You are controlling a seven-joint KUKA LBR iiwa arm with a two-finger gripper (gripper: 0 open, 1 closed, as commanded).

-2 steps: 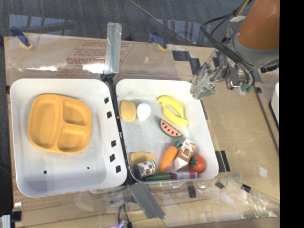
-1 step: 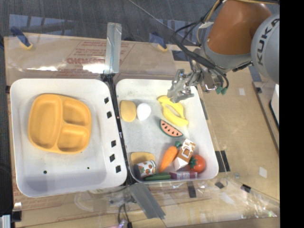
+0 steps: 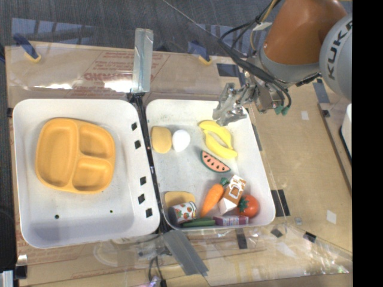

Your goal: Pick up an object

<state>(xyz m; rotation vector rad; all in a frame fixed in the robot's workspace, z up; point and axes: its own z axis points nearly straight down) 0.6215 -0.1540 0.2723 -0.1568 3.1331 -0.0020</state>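
Banana point(image 3: 218, 137) lies just below the claw point(image 3: 230, 109), which hovers spread and empty at the right bin's point(image 3: 179, 109) far edge, so next comes lowering onto it.

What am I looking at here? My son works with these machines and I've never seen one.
It is one photo, taken from a camera fixed above a bench and looking down at a slant. The grey and orange machine is a robot arm reaching in from the right; its tool hangs over the far edge of the right bin. That bin holds toy food: a banana, an egg, a melon slice, a carrot, a tomato and more. The left bin holds a yellow tray. Nothing shows between the tool's fingers.
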